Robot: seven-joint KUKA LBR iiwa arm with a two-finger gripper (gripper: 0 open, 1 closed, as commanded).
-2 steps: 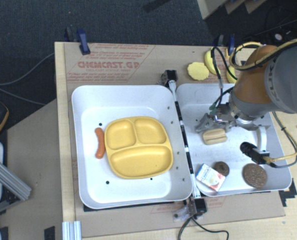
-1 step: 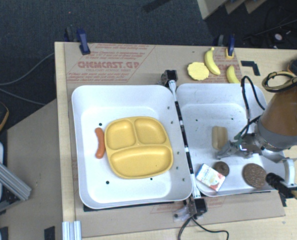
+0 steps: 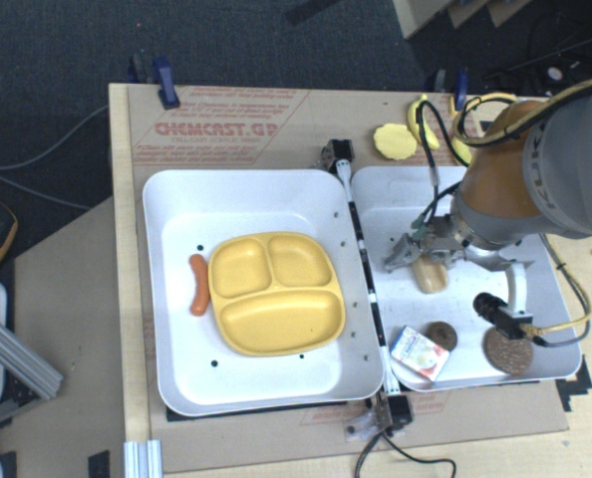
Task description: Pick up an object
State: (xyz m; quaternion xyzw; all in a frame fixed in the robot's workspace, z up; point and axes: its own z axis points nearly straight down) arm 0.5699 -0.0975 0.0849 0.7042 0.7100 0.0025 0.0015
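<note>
Arm: grey, with orange band, reaching in from the right over the right bin (image 3: pixel 376 192); wrist bent low so the tool works close to the bin floor.

Gripper (image 3: pixel 413 252): low in the right bin, metallic fingertips pointing left; whether spread or pressed together, cannot tell from this slant; nothing seen between the fingertips.

Tan object (image 3: pixel 431 273): small rounded piece, just below and right of the gripper, touching or nearly touching it; likeliest pick target, judged by closeness alone; not lifted, resting on the bin floor.

Dark round piece (image 3: pixel 440 337): below the gripper, well apart, beside the packet.

Packet (image 3: pixel 419 354): white with red print, further below the gripper, against the near-left corner of the right bin.

Brown disc (image 3: pixel 508 352): below and far right of the gripper, partly behind a black cable fitting.

Yellow divided plate (image 3: pixel 274 293): left of the gripper, across the bin divider, in the left bin (image 3: pixel 166 217); broad and flat, likely hard to pinch.

Orange sausage-shaped toy (image 3: pixel 198 284): far left of the gripper, just beside the plate's left rim.

Yellow lump (image 3: pixel 396 141): above the gripper, outside both bins on the bench board.

Stage: approach or grasp attempt, judged from the low pose; pick not yet accomplished.

Risk: fingertips beside rather than around the tan object; possible nudge instead of grip.
</note>
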